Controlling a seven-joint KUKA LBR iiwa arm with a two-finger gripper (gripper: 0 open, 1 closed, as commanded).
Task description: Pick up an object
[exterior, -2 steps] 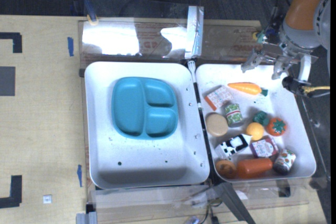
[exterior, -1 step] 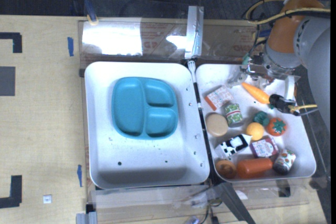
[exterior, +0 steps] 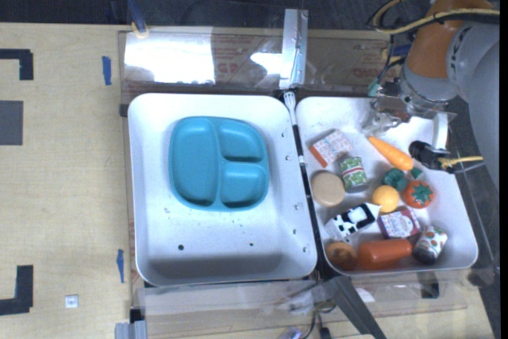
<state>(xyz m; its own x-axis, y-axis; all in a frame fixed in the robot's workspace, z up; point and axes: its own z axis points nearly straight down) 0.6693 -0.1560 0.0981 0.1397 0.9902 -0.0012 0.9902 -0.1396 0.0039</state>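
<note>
Right now the claw (exterior: 389, 113) hangs over the far end of the right bin (exterior: 464, 226), near its back wall, and whether it is released or clenched I cannot tell; nothing shows in its grip. Candidates for the pick all lie in that bin: a carrot (exterior: 390, 152) just in front of the claw, a small red packet (exterior: 331, 147), a green-labelled can (exterior: 352, 172), a round beige disc (exterior: 327, 188), an orange ball (exterior: 386, 198), a tomato (exterior: 418, 193), a black-and-white cow toy (exterior: 352, 221) and a sausage (exterior: 384, 252) along the near wall. The left bin (exterior: 151, 250) carries a blue divided plate (exterior: 219, 163).

To do this step well, I judge the carrot the easiest target: it is nearest and has bare bin floor on its far side. The arm should descend straight over the carrot's middle, spanning its narrow width rather than its length, and go low enough to close below its widest part. The crowded near end looks riskier, since neighbours touch and could be nudged or caught together.
</note>
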